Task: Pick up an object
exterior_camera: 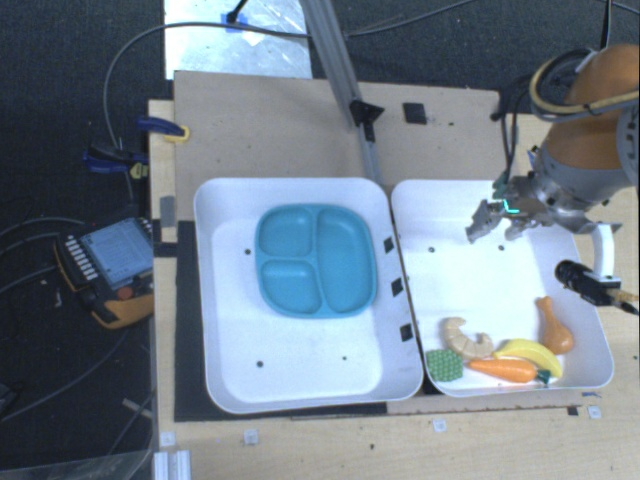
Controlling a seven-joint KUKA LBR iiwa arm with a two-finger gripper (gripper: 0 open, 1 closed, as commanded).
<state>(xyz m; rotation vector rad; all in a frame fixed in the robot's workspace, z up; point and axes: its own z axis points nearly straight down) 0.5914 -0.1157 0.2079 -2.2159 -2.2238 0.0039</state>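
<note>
Several toy foods lie in the near right corner of the right bin [440,268]: a yellow banana [528,351], an orange carrot [503,370], a tan curled piece [466,338], a green piece [446,365] and a brown drumstick [555,328]. My gripper [498,227] hangs over the far middle of that bin, well behind the toys. Its fingers [478,227] stand apart, open, with nothing between them.
The left bin [225,298] holds a blue divided plate [316,258]. A grey pole [335,48] slants across the bench behind the bins. A handheld device [112,263] and cables lie on the floor at left, and clamps [150,140] sit at the bench's left edge.
</note>
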